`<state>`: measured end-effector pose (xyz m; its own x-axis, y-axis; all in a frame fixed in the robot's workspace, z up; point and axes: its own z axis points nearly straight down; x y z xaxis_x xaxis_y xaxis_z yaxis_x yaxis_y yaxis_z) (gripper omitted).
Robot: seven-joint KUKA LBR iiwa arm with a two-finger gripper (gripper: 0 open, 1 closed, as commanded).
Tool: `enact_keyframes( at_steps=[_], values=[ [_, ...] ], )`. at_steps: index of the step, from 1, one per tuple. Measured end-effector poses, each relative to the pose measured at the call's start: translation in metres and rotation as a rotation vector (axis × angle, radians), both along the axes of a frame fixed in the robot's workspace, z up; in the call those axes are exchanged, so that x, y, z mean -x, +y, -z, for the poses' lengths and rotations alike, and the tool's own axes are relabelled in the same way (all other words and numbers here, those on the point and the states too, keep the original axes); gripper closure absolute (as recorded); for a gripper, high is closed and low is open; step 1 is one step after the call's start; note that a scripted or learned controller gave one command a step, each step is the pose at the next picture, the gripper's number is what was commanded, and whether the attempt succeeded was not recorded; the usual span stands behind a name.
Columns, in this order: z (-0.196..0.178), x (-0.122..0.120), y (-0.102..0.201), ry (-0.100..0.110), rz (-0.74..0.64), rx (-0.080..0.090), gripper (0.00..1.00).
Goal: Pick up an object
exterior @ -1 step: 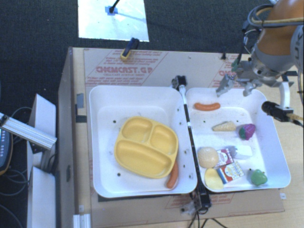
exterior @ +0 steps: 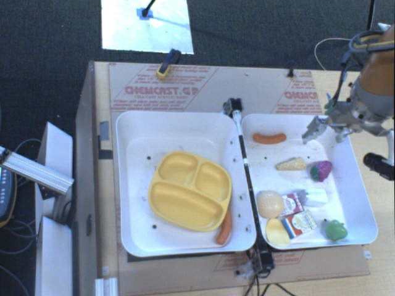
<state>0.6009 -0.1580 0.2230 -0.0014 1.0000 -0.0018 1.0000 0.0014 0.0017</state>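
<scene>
My gripper [exterior: 327, 132] hovers over the far right part of the right bin [exterior: 364, 196], its two fingers spread open with nothing between them. Left of it lies an orange sausage [exterior: 270, 138]. Below it are a pale yellow wedge [exterior: 291, 163] and a purple item [exterior: 321, 171]. Nearer the front of the bin are a round tan bun [exterior: 270, 203], a red and white carton [exterior: 297, 219], a yellow disc [exterior: 276, 233] and a green item [exterior: 336, 229].
The left bin [exterior: 133, 165] holds a yellow divided plate [exterior: 190, 190] with a second sausage [exterior: 225, 228] at its front right. A black ridge [exterior: 245, 165] separates the bins. A yellow-handled tool [exterior: 165, 65] lies on the board behind the bins.
</scene>
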Motion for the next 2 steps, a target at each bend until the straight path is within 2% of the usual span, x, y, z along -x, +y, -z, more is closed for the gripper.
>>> enact_keyframes(
  at_steps=[1,2],
  values=[
    [0.121,0.001,-0.035,-0.013,-0.001,0.001,0.00],
    [0.139,0.065,-0.021,0.001,0.001,-0.002,0.00]
  ],
)
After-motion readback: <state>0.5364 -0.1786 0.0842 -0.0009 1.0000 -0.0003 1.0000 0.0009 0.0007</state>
